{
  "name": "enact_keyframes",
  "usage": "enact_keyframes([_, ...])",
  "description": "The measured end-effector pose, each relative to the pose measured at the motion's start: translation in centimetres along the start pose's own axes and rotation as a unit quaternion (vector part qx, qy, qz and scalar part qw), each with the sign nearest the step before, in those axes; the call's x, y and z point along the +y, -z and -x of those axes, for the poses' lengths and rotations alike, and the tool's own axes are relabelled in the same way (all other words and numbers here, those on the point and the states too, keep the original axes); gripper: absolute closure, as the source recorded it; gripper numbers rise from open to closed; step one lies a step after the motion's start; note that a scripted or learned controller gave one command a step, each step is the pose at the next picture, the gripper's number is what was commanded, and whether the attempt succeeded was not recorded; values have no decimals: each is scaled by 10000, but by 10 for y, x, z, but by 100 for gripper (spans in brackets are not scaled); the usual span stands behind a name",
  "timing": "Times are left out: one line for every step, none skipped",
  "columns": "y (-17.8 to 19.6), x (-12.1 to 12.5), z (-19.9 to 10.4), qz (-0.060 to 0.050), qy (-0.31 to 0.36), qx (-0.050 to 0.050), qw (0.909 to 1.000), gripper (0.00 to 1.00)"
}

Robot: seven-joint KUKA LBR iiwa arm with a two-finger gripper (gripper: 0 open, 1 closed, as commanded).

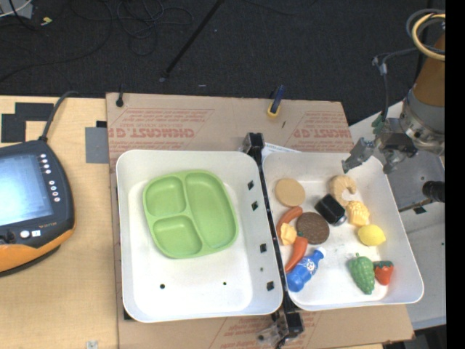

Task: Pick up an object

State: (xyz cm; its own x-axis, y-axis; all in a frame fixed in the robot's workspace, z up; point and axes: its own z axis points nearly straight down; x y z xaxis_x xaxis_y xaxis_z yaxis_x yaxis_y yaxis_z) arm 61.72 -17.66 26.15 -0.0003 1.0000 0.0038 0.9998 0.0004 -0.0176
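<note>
At the far left a teach pendant (29, 198) with a lit screen and orange underside lies on the bench. Next comes the left bin (138, 282), bearing a green 3-compartment plate (190, 213). Behind both bins a cardboard sheet (218, 126) carries red printing, upside down and mirrored from this angle; it cannot be read with confidence.

The right bin (403, 282) holds the candidates for picking: a tan round cookie (290, 192), a toy hot dog (290, 215), a dark chocolate cookie (313, 227), an orange carrot (298, 252), a blue bottle (304, 270) whose label is too small to read, a black block (330, 209), a pale doughnut (344, 187), a yellow corn-like piece (357, 212), a lemon (372, 235), a green vegetable (362, 275) and a red strawberry-like toy (383, 271).

The gripper (370, 153) hangs over the right bin's upper right corner, its 2 fingers spread apart with nothing between them. The task appears to be at the approach step. The next move likely calls for settling on 1 object, the doughnut being nearest, centring over it, descending and closing.
</note>
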Motion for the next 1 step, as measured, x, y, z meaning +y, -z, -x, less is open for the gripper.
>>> enact_keyframes([6,2,0,51,7,-10,10000,0])
